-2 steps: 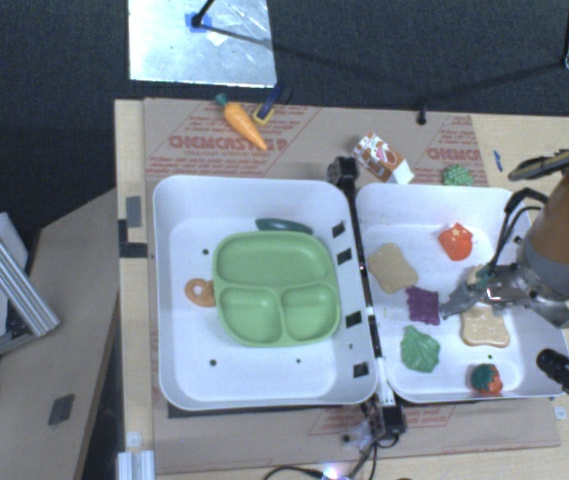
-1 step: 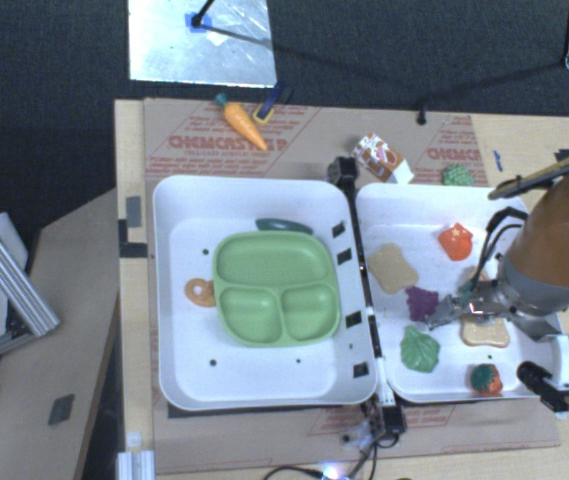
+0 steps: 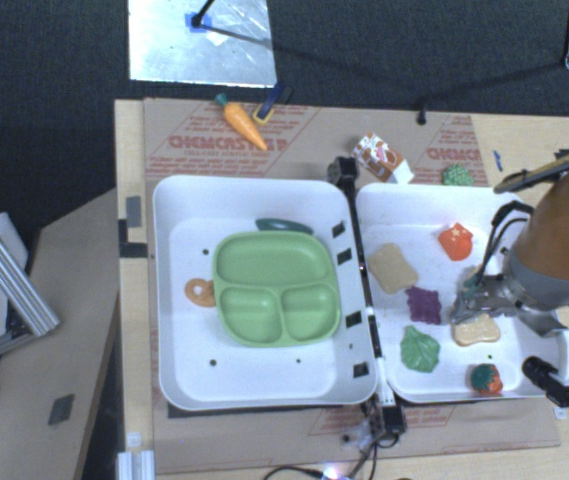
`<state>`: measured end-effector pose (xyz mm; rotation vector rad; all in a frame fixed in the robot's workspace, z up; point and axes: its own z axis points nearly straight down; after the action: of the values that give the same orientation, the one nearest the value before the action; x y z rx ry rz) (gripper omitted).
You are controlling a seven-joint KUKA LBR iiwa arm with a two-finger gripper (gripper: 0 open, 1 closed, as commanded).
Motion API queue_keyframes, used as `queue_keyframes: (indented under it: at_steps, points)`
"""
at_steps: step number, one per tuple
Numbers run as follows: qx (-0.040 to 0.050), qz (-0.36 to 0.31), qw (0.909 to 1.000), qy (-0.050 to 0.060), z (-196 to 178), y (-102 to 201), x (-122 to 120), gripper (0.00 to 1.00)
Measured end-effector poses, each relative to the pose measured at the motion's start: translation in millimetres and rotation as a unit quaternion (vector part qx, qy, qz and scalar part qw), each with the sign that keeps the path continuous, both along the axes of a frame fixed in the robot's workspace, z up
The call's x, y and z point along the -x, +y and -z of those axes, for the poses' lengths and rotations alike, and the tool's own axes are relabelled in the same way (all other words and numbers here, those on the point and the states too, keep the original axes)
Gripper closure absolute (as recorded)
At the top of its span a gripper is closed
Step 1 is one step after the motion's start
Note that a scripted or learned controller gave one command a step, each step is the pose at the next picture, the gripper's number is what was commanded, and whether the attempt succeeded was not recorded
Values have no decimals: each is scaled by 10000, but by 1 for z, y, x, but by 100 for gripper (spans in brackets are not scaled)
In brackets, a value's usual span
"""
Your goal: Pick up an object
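Camera view has the gripper [image 3: 476,303] low in the right bin [image 3: 404,208], right over a tan cookie [image 3: 478,332] beside a purple toy [image 3: 425,304]; nothing looks lifted, and its grip cannot be judged

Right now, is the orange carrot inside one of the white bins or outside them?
Outside. The carrot lies on the cardboard sheet behind the left bin, beyond its far rim and apart from it.
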<state>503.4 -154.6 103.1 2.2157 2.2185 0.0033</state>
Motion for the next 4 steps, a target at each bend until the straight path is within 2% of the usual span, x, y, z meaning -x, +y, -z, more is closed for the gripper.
queue_keyframes:
  at_steps: [2,4]
  points:
    - [-3,-18,10000,-9,-116,5,0,100]
    - [-20,-48,10000,13,-129,125,-18,100]
